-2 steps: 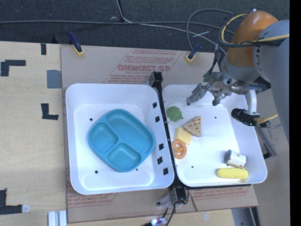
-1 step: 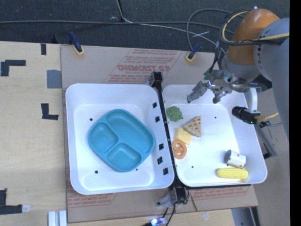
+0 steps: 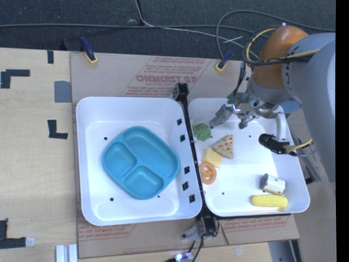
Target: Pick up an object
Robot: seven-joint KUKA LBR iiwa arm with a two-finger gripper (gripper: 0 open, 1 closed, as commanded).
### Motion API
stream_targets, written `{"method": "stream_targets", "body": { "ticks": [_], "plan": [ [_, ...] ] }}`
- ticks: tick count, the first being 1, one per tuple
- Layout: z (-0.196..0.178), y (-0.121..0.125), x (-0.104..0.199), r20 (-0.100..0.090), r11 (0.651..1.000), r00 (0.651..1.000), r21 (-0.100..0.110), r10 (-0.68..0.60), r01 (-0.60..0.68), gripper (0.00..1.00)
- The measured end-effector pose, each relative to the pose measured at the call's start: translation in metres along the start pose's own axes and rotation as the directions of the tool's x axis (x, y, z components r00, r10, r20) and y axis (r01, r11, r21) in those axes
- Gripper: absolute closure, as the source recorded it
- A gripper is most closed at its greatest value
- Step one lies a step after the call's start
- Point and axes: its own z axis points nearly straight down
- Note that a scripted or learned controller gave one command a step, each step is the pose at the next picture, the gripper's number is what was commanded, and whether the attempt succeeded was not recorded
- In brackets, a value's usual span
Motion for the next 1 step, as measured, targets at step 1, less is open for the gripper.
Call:
{"method": "stream_targets", "body": {
  "ticks": [1],
  "plan": [
    [0.0492, 0.0021, 0.0012, -0.003, 1.0, 1.0, -0.007, 0.001, -0.001, 0.0]
  ]
}}
